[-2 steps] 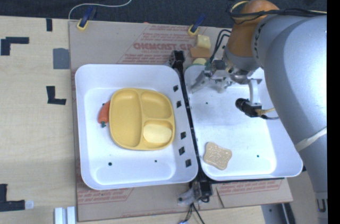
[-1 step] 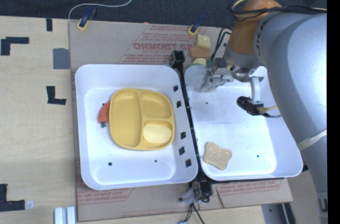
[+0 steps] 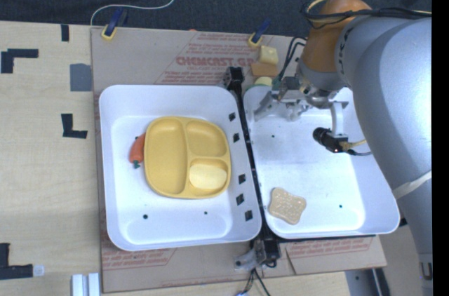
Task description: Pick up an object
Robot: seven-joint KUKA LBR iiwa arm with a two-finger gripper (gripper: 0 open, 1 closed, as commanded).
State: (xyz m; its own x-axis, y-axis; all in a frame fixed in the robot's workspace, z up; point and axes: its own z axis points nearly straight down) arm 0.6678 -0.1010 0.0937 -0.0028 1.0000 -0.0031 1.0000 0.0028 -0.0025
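One object lies in the right bin (image 3: 379, 214) where the arm works: a small tan cracker-like piece (image 3: 287, 205), near the bin's front left corner, flat on the white floor. It looks like a toy biscuit or slice of toast, pale beige with a rough, dotted top and an uneven outline. I judge it light and stiff, probably plastic or foam, not fragile. Because it is thin and lies flat, it may slide away when fingers come down; taking it across its narrow width, at the two opposite edges, seems the best hold.

The hand (image 3: 284, 104) is at the back left corner of the same bin, well apart from the piece. Whether it is spread or pressed together I cannot tell, and nothing is seen between its parts.

In the left bin (image 3: 112, 168) rests a yellow divided plate (image 3: 184, 154), with a pale yellow rounded piece (image 3: 208, 176) in one compartment. An orange-red thing (image 3: 136, 149) peeks out at the plate's left edge.
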